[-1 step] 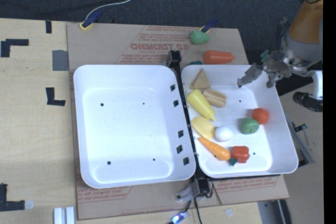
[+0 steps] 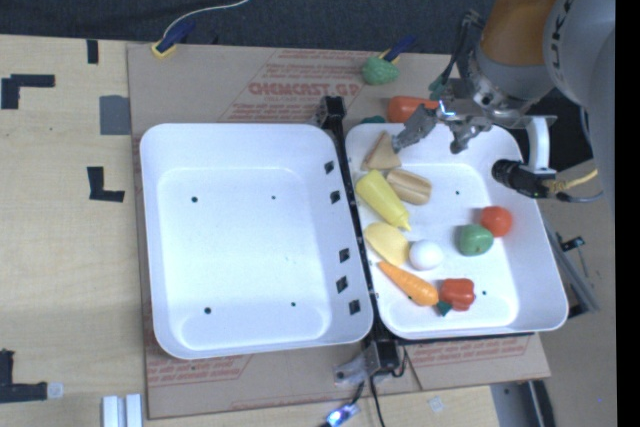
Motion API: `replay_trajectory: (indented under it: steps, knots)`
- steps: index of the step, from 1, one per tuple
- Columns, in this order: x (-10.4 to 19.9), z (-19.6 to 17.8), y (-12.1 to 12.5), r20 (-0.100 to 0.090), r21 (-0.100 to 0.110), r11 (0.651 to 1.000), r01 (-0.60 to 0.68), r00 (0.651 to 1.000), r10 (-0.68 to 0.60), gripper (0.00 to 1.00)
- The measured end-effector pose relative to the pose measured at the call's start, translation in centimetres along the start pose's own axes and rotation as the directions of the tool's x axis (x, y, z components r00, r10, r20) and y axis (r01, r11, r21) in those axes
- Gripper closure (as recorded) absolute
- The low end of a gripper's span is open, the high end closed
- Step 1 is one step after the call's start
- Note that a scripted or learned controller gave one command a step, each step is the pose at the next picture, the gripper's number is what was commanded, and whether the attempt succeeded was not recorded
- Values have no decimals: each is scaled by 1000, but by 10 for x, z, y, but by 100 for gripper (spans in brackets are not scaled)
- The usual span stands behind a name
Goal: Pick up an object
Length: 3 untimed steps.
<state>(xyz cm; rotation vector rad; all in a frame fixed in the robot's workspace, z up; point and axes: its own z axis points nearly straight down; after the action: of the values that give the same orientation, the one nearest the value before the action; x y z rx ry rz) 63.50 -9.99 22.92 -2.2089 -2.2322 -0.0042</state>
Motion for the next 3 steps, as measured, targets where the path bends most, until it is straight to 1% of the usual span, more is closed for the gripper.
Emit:
replay_trajectory:
  steps: [1, 2, 3]
  knots:
    - [80, 48, 26, 0, 6, 1000, -1, 1000, 1, 0]
    - [137, 46, 26, 2, 2, 1000, -4, 1000, 4, 0]
    - [244, 102, 34, 1, 4, 1000, 0, 1000, 0, 0]
